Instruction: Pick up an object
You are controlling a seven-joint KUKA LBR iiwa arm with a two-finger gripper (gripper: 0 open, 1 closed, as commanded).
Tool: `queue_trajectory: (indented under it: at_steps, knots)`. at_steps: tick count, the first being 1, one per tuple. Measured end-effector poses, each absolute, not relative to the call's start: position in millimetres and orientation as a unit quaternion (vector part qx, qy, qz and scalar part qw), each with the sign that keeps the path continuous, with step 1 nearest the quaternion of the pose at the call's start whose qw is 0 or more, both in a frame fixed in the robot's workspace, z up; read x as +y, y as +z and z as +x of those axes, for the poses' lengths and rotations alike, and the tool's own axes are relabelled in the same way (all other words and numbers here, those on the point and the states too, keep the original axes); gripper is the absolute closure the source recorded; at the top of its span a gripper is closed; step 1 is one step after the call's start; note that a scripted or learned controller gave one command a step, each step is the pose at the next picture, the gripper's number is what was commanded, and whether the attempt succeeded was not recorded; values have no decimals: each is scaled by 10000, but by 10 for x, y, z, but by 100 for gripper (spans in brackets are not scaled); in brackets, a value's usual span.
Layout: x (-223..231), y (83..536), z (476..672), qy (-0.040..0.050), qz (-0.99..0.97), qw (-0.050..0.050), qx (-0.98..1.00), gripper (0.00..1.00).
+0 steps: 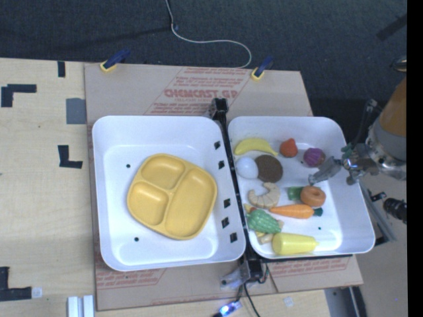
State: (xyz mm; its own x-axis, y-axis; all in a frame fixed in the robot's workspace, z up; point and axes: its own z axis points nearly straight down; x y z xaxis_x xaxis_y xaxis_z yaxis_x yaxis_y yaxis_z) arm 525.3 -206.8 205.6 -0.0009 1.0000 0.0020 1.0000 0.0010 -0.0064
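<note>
Robotics lab: clamped cardboard (198,91), white bins (106,137), toy food (291,210), cable (198,41).

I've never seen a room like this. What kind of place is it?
Probably a robot test lab: two shallow white bins sit on a bench, one holding plastic toy food like a yellow banana, with a grey gripper reaching in.

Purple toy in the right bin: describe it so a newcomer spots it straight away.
Start at the right bin, the one crowded with toy food, and go to its far right corner. The purple toy sits there, just right of a small red-orange piece and above the orange round toy. It is the only purple thing in the bin, and the piece nearest the gripper.
</note>
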Motion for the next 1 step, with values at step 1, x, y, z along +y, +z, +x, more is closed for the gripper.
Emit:
queue_trajectory:
  at_steps: [1]
  knots:
    - [-2052,1386,5269,31,-7066,54,-7076,0]
